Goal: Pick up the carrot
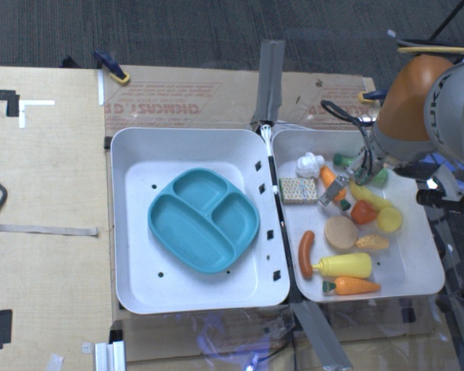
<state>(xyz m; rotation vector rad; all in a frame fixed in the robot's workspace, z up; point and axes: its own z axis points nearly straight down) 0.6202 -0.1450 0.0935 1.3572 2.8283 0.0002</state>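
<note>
Carrot (353,286) lies flat at the 6 o'clock edge of the right bin (417,280), just below the yellow bottle (344,266), tip pointing toward 3 o'clock. Gripper (336,188) is elsewhere: up near the bin's 11 o'clock area, low over a second orange piece (330,181) beside the patterned block (298,190). Can't tell if the claw is apart or together; nothing visibly clamped. Step looks like approach/descent, but aimed at the cluttered upper group, well apart from the carrot at the front. If the front one is the target, next move needs a lift, then travel toward 6 o'clock, aligning across the carrot's short axis while clearing the bottle and the sausage (306,253). Blue tray (204,221) in the left bin is irrelevant.
</note>
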